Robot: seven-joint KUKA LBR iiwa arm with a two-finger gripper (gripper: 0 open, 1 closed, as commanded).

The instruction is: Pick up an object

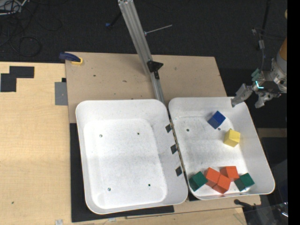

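Two shallow white plastic bins are seen side by side on the pale wooden bench (pixel 117 74). The left white bin (pixel 86 114) is separated from the right white bin (pixel 255 125) by a narrow seam with small black clips. In the right bin, a small blue cube (pixel 216 119) is seen near the far side, and a small yellow cube (pixel 231 138) lies just beside it, nearer the camera and slightly to the right. At the near end of that bin a cluster is formed by a dark green block (pixel 198 180), two orange-red blocks (pixel 220 178) touching each other, and a second dark green block (pixel 244 181) at the right.

The grey two-finger claw (pixel 250 96) is held above the far right corner of the right bin, outside its rim and apart from every block. Its fingers are spread apart, and nothing is held between them. A slanted aluminium rail (pixel 138 36) is seen beyond the bins.
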